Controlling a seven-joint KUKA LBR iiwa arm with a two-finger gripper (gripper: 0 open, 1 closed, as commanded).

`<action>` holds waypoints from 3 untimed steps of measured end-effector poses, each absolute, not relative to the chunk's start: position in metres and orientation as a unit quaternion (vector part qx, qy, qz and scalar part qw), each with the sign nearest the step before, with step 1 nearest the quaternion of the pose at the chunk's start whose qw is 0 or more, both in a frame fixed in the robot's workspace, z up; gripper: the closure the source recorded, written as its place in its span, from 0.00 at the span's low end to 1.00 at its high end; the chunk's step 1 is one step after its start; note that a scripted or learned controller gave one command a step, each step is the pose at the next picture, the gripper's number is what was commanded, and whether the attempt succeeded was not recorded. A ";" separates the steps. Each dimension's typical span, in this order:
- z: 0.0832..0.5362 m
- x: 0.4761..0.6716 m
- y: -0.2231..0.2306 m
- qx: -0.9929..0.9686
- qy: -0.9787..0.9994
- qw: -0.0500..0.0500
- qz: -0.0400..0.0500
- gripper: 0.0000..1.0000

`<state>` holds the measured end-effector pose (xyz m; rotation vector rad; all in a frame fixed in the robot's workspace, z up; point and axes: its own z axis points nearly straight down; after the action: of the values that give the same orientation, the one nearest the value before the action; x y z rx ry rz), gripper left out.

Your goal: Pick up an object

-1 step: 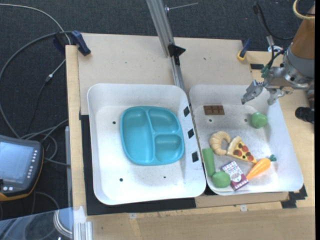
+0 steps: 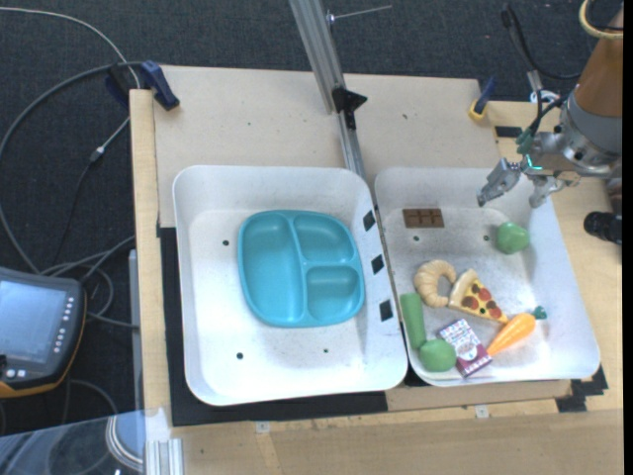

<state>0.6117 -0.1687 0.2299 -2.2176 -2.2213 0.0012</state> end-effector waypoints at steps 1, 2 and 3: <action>0.168 0.607 -0.166 -0.707 -0.707 0.004 0.002 0.00; 0.105 0.606 -0.160 -0.707 -0.708 0.004 0.002 0.00; 0.092 0.606 -0.159 -0.707 -0.707 0.003 0.001 0.00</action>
<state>0.6059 -0.1589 0.0921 -2.2168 -2.2188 0.0038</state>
